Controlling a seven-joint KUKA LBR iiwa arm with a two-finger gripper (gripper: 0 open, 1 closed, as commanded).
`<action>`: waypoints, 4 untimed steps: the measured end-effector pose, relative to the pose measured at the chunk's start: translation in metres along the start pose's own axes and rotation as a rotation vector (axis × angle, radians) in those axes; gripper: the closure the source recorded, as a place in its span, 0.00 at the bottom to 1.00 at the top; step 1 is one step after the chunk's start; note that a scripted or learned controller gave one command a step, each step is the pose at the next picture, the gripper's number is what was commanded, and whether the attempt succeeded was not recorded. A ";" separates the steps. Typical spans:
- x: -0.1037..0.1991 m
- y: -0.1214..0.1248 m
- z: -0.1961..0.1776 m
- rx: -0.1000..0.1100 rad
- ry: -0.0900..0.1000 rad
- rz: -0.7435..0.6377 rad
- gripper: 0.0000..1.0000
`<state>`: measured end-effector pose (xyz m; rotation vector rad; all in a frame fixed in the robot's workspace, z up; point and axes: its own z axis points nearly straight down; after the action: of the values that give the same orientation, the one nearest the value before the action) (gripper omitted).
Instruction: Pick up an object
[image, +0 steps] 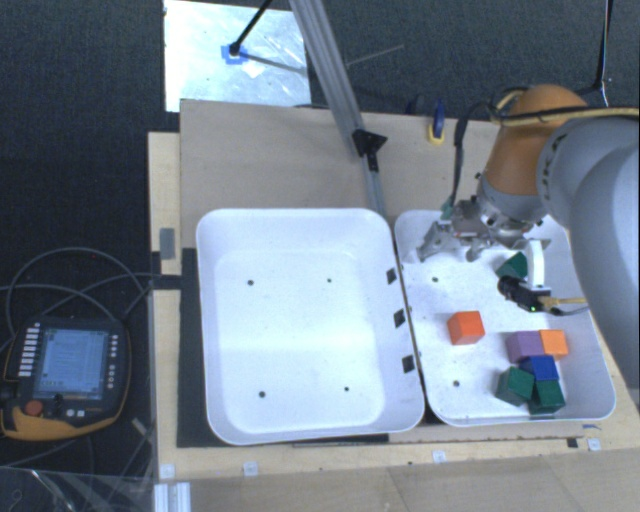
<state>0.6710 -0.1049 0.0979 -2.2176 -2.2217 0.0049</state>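
The likeliest failure is an empty grasp. The gripper (448, 250) hangs over the 10 o'clock corner of the right bin (600, 400), above bare white floor, so closing here would catch nothing. It is also near that bin's wall, and a straight descent could clip the rim or the divider beside the left bin (215, 300).

The nearest candidates each carry a risk. The green block (514, 266) lies at the gripper's 3 o'clock, tucked close against the wrist hardware, so reaching it could nudge it away rather than straddle it. The orange cube (465, 327), at roughly 5 o'clock from the gripper, stands alone and looks the safest pick. At the bin's 4 o'clock corner, the purple block (521, 346), small orange block (554, 343), blue block (543, 367) and dark green blocks (518, 385) are packed touching, so a finger may land on top of one or jam between two.

The gripper looks spread apart, with bin floor showing between its two fingers; it holds nothing and seems to touch no block.
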 end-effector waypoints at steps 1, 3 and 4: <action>0.000 0.003 -0.015 -0.009 0.000 -0.003 1.00; -0.003 0.011 -0.147 -0.015 -0.002 -0.003 1.00; -0.003 0.012 -0.169 -0.009 0.000 -0.002 1.00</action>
<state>0.6841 -0.1078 0.2671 -2.2196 -2.2292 -0.0052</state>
